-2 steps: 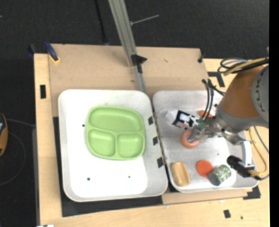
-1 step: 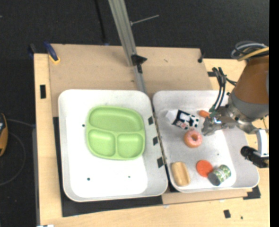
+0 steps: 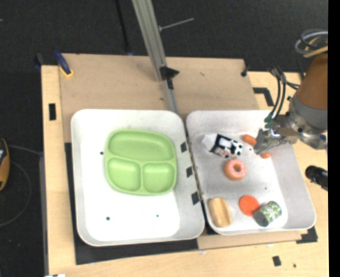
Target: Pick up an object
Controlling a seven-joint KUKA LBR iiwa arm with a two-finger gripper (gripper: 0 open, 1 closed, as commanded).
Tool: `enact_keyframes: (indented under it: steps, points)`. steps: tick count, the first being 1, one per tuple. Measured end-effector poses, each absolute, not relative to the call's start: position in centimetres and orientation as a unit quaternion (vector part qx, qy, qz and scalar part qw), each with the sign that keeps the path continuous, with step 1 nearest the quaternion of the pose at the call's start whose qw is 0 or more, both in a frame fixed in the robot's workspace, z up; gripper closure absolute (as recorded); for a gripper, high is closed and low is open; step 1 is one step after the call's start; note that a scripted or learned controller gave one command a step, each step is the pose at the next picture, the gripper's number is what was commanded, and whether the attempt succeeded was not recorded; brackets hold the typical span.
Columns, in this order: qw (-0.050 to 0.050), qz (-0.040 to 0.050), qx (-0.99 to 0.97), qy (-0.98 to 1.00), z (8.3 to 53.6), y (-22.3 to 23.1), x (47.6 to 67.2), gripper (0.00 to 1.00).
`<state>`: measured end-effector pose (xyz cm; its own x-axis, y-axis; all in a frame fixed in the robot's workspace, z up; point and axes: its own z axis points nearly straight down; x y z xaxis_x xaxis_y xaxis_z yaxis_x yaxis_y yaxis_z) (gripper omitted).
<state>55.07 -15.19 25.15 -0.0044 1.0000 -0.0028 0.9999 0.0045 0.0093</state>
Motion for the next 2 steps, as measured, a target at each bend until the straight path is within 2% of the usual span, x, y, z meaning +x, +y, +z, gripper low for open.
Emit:
enact_keyframes:
  steps: [1,2]
  points:
    - [0.003,0.0015,0.706,0.708,28.8,-15.3,55.2,1.0]
    - [0.0,0.0002,0.705,0.709,27.0,-10.0,53.9,1.0]
